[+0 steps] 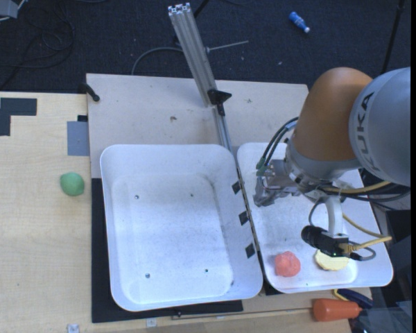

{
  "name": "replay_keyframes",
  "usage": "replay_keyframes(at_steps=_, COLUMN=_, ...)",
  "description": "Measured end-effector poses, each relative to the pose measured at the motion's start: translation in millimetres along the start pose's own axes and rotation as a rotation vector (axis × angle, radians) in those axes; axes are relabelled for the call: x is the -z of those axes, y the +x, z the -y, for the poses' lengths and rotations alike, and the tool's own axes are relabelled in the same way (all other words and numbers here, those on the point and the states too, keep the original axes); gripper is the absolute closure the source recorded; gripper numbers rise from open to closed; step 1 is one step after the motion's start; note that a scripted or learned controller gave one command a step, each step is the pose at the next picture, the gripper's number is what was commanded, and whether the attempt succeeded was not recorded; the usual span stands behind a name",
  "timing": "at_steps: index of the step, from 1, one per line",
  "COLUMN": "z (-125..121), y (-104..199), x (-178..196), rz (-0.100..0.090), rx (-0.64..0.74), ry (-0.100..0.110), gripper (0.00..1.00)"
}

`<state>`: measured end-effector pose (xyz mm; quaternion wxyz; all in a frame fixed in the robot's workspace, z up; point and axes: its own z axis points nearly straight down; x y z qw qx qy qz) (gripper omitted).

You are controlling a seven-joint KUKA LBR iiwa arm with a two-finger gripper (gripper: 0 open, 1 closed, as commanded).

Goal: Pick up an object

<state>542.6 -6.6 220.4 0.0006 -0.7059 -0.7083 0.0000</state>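
In the right bin [374,272] a red-pink lump [287,263] lies near the front edge, and a pale yellow object [331,260] sits just right of it, partly under a black cable fitting. My gripper [265,194] hangs over the left part of this bin, close to the divider between the bins, above and behind the red lump. The orange and grey wrist covers much of the bin's back half. Nothing shows between the fingers.
The left bin [118,186] lies beside the right one. A green ball [72,184] rests on the wooden bench at the left. An aluminium rail [197,54] slants down toward the bins. An orange object [335,309] sits below the right bin's front edge.
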Motion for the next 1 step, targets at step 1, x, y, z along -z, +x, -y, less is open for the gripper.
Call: replay_keyframes(at_steps=1, z=20.5, y=58.4, x=1.6, rz=0.000, rx=0.000, ry=0.000, gripper=1.00)
